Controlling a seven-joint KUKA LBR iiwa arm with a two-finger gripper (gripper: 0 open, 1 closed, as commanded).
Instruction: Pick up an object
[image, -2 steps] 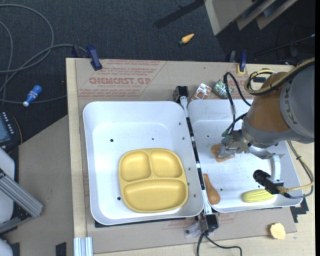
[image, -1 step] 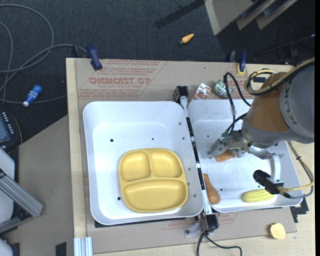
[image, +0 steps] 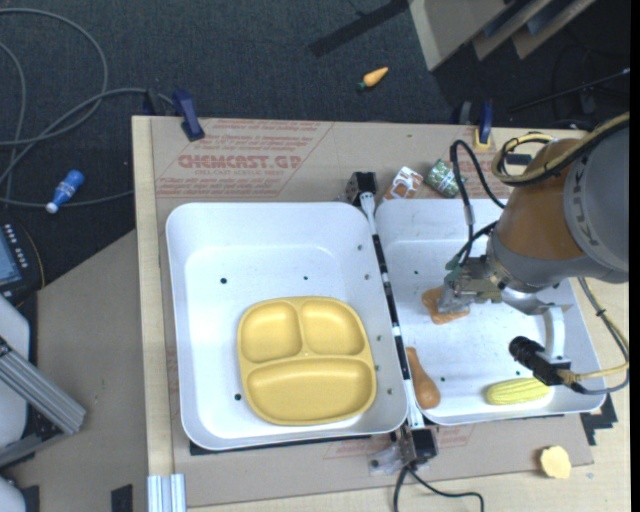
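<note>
My gripper reaches down into the right bin, near its left-middle. Right under its tip lies a small orange piece, partly covered by the gripper; I cannot see whether it is being gripped. A brown, pear-shaped item rests against the right bin's left wall near the front. A yellow corn cob lies by the front right corner. The left bin holds a yellow divided plate.
Two small packets sit on the bench behind the right bin. A yellow lump lies on the bench at the front right. Blue clamps hold the board's back edge.
</note>
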